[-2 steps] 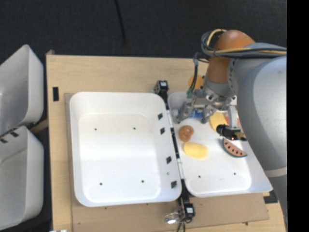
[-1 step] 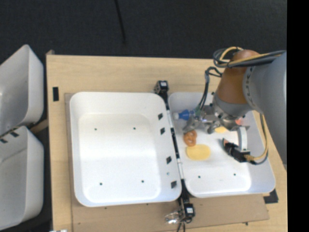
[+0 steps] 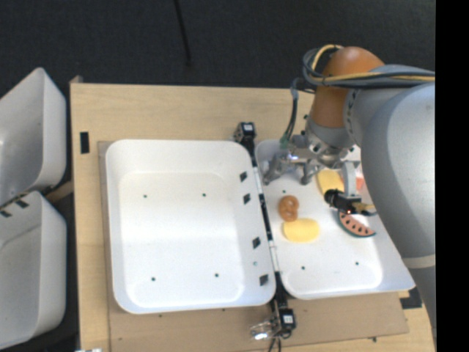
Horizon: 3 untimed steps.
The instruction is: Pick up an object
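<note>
My gripper [image 3: 292, 170] hangs over the far left part of the right bin [image 3: 330, 271], its fingers spread and nothing between them. Just below it on the bin floor lies a small brown rounded object [image 3: 289, 207], and touching that is a pale yellow lump [image 3: 301, 230]. A yellow block [image 3: 329, 180] lies to the gripper's right, partly under the wrist. A watermelon-slice toy [image 3: 355, 224] with a red face and dark rind rests near the bin's right side, and something small and red [image 3: 358, 185] is beside the arm.
The left bin [image 3: 183, 226] sits alongside, parted from the right bin by a ridge with black clips [image 3: 258, 196]. The grey arm [image 3: 396, 152] covers the right bin's far right corner. White shapes [image 3: 29, 196] stand off the bench's left edge.
</note>
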### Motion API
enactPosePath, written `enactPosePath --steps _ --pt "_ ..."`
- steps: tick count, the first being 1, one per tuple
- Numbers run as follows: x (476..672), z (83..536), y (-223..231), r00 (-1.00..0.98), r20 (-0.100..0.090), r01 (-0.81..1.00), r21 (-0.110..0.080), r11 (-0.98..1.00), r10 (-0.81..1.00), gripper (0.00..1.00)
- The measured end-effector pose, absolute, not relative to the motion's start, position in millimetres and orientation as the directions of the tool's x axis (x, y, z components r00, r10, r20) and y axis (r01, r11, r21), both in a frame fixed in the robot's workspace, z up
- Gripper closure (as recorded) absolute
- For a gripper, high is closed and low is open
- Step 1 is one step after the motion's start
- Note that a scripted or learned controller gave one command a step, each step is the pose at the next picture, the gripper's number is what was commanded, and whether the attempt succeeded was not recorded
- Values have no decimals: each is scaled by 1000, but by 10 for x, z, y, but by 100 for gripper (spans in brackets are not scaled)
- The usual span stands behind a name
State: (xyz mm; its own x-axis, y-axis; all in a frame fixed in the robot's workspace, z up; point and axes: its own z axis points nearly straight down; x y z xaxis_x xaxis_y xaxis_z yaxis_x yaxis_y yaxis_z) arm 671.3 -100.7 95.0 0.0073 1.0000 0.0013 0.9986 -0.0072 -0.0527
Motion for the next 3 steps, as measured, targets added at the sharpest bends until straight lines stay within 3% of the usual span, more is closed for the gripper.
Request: enactPosePath --steps 1,2,3 --pt "6814 954 -1032 -2 5 999 -42 2 1000 0" --pt "6805 1046 -1050 -4 2 999 -44 4 1000 100" --pt "6544 2095 372 -13 5 1000 12 13 1000 100"
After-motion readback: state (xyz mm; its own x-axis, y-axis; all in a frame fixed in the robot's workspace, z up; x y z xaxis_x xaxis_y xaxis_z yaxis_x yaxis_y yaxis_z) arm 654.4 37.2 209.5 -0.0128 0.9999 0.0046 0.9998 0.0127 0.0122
